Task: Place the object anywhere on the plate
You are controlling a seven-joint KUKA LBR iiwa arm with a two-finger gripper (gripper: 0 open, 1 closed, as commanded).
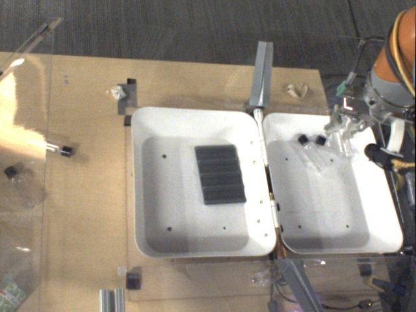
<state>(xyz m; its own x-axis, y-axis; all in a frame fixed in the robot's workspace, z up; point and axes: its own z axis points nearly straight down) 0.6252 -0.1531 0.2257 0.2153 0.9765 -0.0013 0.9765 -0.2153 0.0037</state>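
Observation:
A dark grey ribbed plate [221, 174] lies flat in the middle of the left bin [149, 233]. In the far part of the right bin [377, 239] lie two small black pieces [303, 138] [320, 140], with what looks like a clear plastic body [318, 156] attached or next to them. My gripper [342, 134] hangs over the right bin's far right corner, just to the right of those pieces. The pale, see-through shapes there blend together, so I cannot tell whether the gripper touches the object.
A grey upright post [262, 77] stands behind the seam between the bins. On the bench to the left lie a clear tube with a black cap [65, 151] and a small clear bottle [13, 175]. The arm's orange band [402, 44] is at the right edge.

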